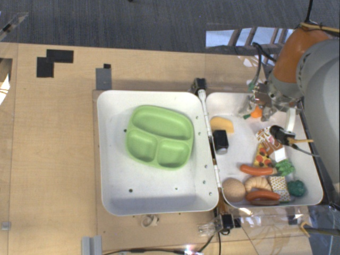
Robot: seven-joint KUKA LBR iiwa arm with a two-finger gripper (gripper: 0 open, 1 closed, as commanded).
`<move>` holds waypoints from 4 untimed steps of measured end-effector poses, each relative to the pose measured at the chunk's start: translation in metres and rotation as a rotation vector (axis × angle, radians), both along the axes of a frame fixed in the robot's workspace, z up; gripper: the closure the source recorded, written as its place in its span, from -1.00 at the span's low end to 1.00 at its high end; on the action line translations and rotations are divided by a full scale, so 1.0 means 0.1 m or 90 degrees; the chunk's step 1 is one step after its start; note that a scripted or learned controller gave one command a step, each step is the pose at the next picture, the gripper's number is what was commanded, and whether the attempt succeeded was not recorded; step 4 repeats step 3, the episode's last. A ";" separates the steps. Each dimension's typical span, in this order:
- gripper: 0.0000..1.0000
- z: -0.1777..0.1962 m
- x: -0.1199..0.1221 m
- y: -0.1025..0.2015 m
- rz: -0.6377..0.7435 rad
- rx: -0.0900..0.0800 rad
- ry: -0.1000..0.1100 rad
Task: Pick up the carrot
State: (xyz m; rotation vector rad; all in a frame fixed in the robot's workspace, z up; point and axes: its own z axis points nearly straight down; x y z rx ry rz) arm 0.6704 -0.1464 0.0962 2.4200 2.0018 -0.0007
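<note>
carrot: small orange piece point(256, 112) with what looks like a green tip poking out to its left, up in the upper right of the frame, near the back wall of the right bin point(236, 158)

gripper: the gripper point(259, 108) sits right on top of the carrot, and the orange bit shows between the metal fingers, so I'd say they're closed around it. Whether it's lifted clear or touching the bin floor, can't tell from this angle

arm: grey bulk with the orange band point(291, 57) fills the upper right corner, reaching in over the right bin's far edge

neighbours: yellow wedge, cheese maybe point(222, 124), sits to the left of the carrot, with a black block point(220, 141) just below it. Both stand apart from the fingers, so nothing is crowding the grasp

clutter: most of the toy food is piled at the lower right of that bin, sausage point(257, 169), a red one point(262, 196), a brownish egg-looking thing point(232, 188), broccoli point(285, 167). Well away from the carrot

left bin: left bin point(114, 195) just has the green divided plate point(159, 136) in it, not involved

how I'd play it: go straight up, slow, no sideways drift until it's above the bin rim. The carrot is small and it looks pinched near one end, so a quick swing could twist it out

watch for: the loose cables hanging by the wrist, and the back wall being so close
</note>
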 end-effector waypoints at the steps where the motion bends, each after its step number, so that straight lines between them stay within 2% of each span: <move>1: 1.00 0.94 0.02 1.47 -0.031 0.005 -0.009; 2: 1.00 0.56 -0.12 0.52 0.043 -0.003 0.000; 3: 1.00 -0.08 -0.63 -0.14 0.195 -0.003 -0.006; 4: 1.00 -0.08 -0.63 -0.14 0.195 -0.003 -0.006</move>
